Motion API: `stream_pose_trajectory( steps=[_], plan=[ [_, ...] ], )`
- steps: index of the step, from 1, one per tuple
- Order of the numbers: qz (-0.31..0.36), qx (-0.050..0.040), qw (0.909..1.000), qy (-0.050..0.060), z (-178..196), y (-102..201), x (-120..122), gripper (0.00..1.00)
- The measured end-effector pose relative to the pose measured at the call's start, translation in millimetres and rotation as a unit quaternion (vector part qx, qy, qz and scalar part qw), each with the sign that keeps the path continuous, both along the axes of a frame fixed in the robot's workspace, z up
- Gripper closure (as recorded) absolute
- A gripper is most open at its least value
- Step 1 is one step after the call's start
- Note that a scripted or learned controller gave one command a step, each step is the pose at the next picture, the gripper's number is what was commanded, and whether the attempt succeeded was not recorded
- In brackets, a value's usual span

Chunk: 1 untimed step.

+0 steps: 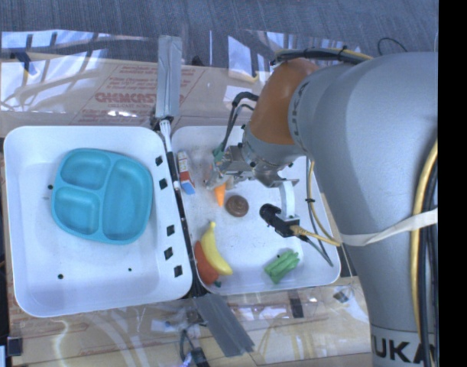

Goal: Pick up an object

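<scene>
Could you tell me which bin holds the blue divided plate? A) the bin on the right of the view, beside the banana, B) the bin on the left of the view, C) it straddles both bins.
B: the blue divided plate lies alone in the left bin, while the banana sits in the right bin.

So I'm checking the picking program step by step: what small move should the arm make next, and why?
Probably a short straight descent. The gripper hangs over the right bin near its upper left, with a small orange piece just below it and a brown disc beside that. Nothing shows as held, so lowering onto the orange piece seems the natural next step.
</scene>
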State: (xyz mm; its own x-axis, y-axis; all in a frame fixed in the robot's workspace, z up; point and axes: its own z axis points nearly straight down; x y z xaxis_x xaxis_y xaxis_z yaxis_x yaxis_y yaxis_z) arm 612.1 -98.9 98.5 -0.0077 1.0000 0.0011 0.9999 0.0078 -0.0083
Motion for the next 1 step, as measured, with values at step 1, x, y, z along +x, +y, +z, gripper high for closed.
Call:
stream_pose_trajectory(
  steps=[1],
  plan=[
    [-0.01, -0.0003, 0.9999, -0.005, 106.0, 66.5, 45.7, 1.0]
  ],
)
